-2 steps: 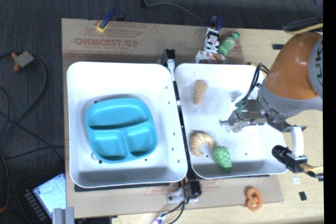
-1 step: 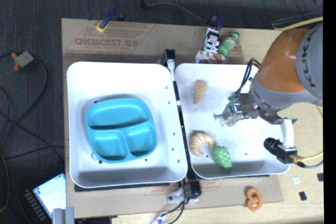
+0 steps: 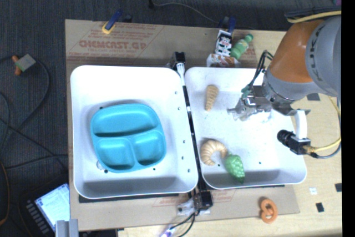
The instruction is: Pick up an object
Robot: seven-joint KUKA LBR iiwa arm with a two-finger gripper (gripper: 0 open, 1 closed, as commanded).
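In the right bin (image 3: 277,166) lie a tan cone-shaped pastry (image 3: 211,96), a croissant (image 3: 212,150) and a green bunch of grapes (image 3: 234,166). My gripper (image 3: 244,110) hangs over the middle of this bin, to the right of the cone and above the croissant and grapes. Nothing shows between its fingers. The left bin (image 3: 83,86) holds a blue divided plate (image 3: 128,137).
A green bottle-like toy (image 3: 240,47) and a small box (image 3: 223,44) lie on the cardboard behind the right bin. An orange ring (image 3: 268,209) sits in front of it. Clamps (image 3: 112,21) pin the board's back edge. Cables run across the floor on the left.
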